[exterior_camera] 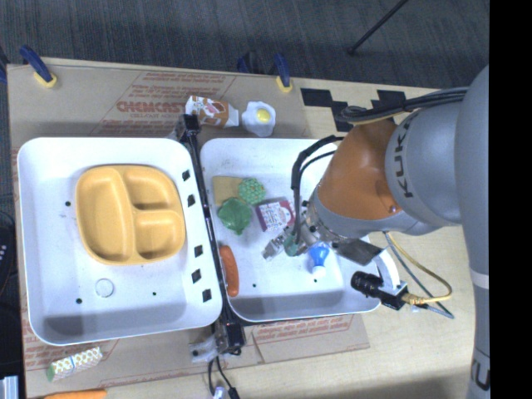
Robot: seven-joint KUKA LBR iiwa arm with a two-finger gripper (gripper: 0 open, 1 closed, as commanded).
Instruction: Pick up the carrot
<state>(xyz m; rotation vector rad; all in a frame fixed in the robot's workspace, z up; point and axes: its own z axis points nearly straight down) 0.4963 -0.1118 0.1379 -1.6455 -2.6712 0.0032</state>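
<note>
The small orange carrot (pixel 230 270) lies lengthwise in the right-hand shallow white bin (pixel 274 306), close against that bin's left wall and toward its near end, apart from the other items. Nothing is touching it.

The grey arm with the orange band (pixel 362 177) reaches in from the right and hangs over the right half of the same bin. Its two-finger gripper (pixel 293 241) sits low among a cluster of objects near the bin's middle, well to the right of the carrot. Whether it is clenched or released cannot be told, since the wrist hides most of it.

Just beside the gripper are a dark red packet (pixel 273 214), a green leafy vegetable toy (pixel 235 215) to its left, a round green textured piece (pixel 252 191) farther back resting on a tan flat square (pixel 224 189), and a small blue object (pixel 317 258) just to the gripper's near right.

The left-hand white bin (pixel 50 306) holds a yellow plastic divided tray (pixel 131 213), with a small clear round disc (pixel 104 288) lying nearer on the bin floor. On the cardboard sheet (pixel 150 98) beyond the bins stand a small brown-and-white carton (pixel 208 110) and a white-and-yellow egg-like toy (pixel 260 117). Blue clamps (pixel 38 65) grip the cardboard's far edge.
</note>
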